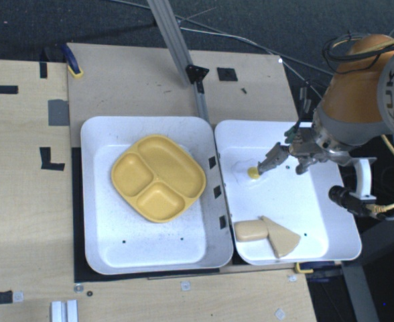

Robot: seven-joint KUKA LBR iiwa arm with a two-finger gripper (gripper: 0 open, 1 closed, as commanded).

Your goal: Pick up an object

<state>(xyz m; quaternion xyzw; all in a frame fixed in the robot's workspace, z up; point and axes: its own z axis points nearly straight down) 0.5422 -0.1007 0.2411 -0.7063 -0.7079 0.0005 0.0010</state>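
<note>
My gripper [283,167] hangs over the right bin [338,215], in its far half, with its two dark fingers spread open and nothing between them. A small yellow object [253,173] lies on the bin floor just off the tip of the left finger [271,160]; I cannot tell if they touch. A beige block [250,231] and a tan wedge [283,238] lie side by side against the bin's near wall.
The left bin [93,200] holds a yellow divided plate [158,178]. A grey pole [173,32] slants down to the gap between the bins at the far side. The arm's orange band [358,89] looms over the right bin's far right corner.
</note>
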